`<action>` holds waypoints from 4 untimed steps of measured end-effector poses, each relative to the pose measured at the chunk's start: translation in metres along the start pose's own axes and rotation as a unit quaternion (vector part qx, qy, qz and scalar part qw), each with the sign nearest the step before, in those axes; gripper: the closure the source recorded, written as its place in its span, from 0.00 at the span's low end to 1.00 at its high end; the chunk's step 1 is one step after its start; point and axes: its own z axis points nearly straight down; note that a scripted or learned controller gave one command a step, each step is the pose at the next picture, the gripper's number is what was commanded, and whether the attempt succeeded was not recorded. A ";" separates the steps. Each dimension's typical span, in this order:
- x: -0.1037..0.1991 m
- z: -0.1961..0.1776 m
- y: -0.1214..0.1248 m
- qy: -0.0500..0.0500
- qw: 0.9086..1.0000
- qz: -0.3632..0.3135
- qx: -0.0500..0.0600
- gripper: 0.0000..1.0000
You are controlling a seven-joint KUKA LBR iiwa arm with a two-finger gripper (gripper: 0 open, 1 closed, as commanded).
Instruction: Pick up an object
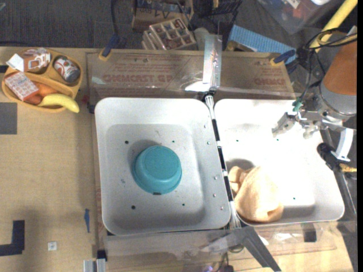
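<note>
1. Camera view, containers: two shallow white bins sit side by side on the bench. The left bin (pixel 113 118) holds a teal bowl (pixel 157 169), turned upside down, lying a little near of the bin's middle and clear of every wall.
2. The right bin (pixel 317 203) holds a tan, soft-looking lump (pixel 256 194), perhaps a plush toy or a wad of cloth; the picture is too soft to tell which. It lies in the near left corner, pressed against the wall that the two bins share.
3. Off the bins, at the far left of the bench, an orange tray (pixel 11 86) carries a banana (pixel 60 101) along its near edge, with small printed packets and a round tin farther back.
4. Beyond the bins a flat cardboard panel (pixel 153 75) lies across the far side, and past it is a clutter of crates and cables on the dark floor.
5. Arm: the arm (pixel 343 78) comes in from the right, its orange band showing at the far right edge, with the grey wrist below it reaching left over the far right part of the right bin.
6. End effector: the gripper (pixel 295 123) hangs over the bare white floor of the right bin, well apart from the tan lump and farther still from the teal bowl. Its fingers (pixel 281 126) look spread, with nothing between them.
</note>
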 end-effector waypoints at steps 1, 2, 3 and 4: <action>0.036 0.022 -0.063 0.001 0.997 0.078 0.003 0.00; -0.042 -0.007 -0.103 0.000 0.990 0.138 0.001 0.00; -0.045 -0.017 -0.102 0.000 0.990 0.140 0.000 1.00; -0.044 -0.017 -0.102 0.000 0.990 0.140 0.000 0.00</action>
